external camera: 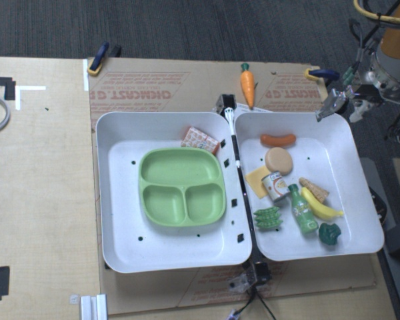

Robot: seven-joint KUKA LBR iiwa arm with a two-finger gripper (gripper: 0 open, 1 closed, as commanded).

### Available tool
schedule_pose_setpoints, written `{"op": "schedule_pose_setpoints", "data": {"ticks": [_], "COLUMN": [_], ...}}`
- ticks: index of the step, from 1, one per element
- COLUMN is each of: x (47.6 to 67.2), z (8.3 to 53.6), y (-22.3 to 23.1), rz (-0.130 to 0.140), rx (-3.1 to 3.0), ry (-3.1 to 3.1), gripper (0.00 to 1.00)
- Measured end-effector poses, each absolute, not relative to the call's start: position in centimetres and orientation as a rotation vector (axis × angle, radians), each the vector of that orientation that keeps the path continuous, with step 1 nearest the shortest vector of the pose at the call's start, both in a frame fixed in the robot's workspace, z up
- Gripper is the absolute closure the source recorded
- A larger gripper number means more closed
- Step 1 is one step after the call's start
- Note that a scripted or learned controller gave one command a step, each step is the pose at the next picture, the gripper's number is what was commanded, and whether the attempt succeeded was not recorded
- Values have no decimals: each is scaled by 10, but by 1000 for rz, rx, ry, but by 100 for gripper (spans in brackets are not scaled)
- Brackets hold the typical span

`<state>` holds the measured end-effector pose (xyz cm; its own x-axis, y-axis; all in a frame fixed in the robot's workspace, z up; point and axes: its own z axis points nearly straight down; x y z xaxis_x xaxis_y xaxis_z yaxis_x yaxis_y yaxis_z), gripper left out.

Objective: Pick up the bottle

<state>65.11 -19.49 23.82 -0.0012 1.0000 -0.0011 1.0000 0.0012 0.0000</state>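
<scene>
Green bottle beside small labelled can, writing unreadable.

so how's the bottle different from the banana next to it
The bottle is green and see-through looking with a label; the banana is plain yellow. The bottle is straight, the banana curved. The bottle points roughly up and down the view, cap toward the can, while the banana slants across to its right. Both lie flat in the right bin, side by side and touching or nearly so.
</scene>
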Motion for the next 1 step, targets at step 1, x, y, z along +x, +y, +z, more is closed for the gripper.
{"op": "schedule_pose_setpoints", "data": {"ticks": [1], "x": [652], "z": [248], "y": [-195], "rz": [-2], "rx": [2215], "ry": [2224], "gripper": [100]}}
